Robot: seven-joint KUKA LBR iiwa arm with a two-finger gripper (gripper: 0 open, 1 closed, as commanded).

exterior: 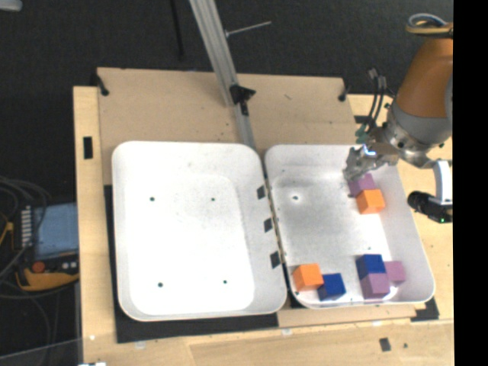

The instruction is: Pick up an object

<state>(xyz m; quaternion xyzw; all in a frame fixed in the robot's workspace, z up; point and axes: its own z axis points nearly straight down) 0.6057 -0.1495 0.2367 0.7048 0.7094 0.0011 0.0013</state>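
Observation:
In the right bin (320, 219) a purple block (364, 182) lies against an orange block (371, 201) near the far right wall. My gripper (357, 166) hangs just over the purple block's far left edge, partly covering it. Along the bin's near wall sit another orange block (308, 275), a blue block (332, 287), a second blue block (370, 264), a purple block (374, 284) and a lighter purple block (395, 271). No block shows between the gripper's tips.
The left bin (187, 227) lies beside the right one, with small clips on the shared rim. A slanted metal post (221, 59) rises behind the bins. The arm's orange band (427, 75) is at the right edge.

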